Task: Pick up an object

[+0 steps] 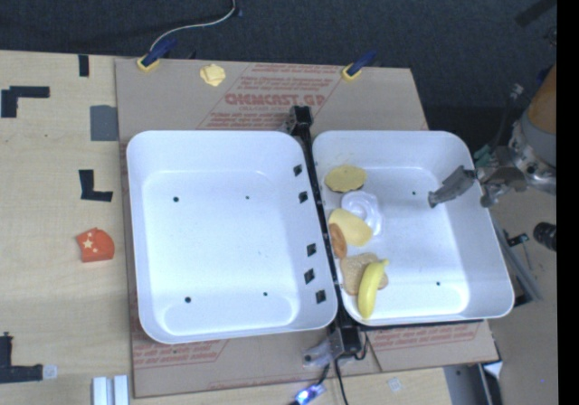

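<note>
While the arm reaches in from the right, status from where I'm standing:

Hidden/cut off: arm runs out of view at the right edge, only the wrist end and a bit of orange visible. Tan piece in the right bin is partly under the banana. White object blends into the bin floor, shape hard to make out.

Gripper: gripper sits over the right bin's right side, near its rim. One dark finger points left and down toward the bin floor. Whether it's apart or together I cannot tell; nothing seen between the fingers.

Task things: all clustered along the right bin's left wall. Round yellow piece at the top, white object just below it, tan-orange round piece touching the white one, then the tan piece and banana nearest the front rim.

Open room: right bin floor is bare between the cluster and the gripper. Left bin floor is bare white.

Edges: bins meet at a dark clipped seam down the middle. Both rest on a cardboard sheet on the worktop.

Outside bins: small yellow item on the cardboard behind the left bin; red-orange item on the worktop, left of the left bin.
</note>
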You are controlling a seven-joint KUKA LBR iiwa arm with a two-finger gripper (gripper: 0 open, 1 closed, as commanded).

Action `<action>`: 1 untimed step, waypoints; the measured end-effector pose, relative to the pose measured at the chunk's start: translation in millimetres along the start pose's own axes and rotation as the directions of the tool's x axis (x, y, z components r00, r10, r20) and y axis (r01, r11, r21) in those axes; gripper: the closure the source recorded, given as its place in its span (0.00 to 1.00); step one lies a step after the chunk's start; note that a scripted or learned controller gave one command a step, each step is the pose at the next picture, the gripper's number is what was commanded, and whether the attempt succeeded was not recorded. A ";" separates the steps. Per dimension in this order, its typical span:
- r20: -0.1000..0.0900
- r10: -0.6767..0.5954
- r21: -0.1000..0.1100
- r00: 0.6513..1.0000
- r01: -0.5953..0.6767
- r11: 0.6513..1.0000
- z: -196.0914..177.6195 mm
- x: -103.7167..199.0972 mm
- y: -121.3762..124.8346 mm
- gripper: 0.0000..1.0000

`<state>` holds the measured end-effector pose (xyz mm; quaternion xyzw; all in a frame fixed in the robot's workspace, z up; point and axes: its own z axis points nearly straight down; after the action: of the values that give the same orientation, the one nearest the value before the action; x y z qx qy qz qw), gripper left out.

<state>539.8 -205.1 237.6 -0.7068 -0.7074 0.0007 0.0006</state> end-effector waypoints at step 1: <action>0.001 -0.006 -0.008 1.000 0.006 1.000 -80.8 72.7 49.0 0.00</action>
<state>588.9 -132.3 318.3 -0.7046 -0.7096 -0.0017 -0.0027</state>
